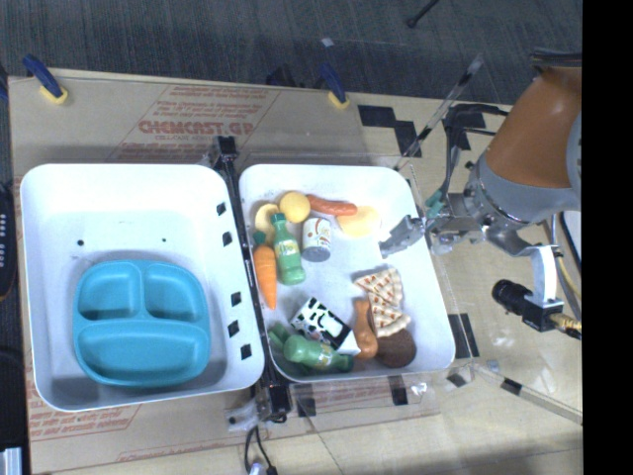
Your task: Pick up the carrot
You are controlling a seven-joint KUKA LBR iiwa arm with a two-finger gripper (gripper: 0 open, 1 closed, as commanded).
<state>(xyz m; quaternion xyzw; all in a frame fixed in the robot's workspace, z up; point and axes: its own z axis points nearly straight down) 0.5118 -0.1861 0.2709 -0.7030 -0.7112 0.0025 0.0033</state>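
Carrot [265, 275] lying flat by right bin's [432, 295] left wall, long axis near-far, tip nearward; pincer [404, 234] state unclear.

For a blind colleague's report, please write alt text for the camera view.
An orange carrot lies along the left wall of the right bin among toy foods, beside a green bottle. The gripper hangs over that bin's right side, away from the carrot. The left bin holds a blue divided tray.
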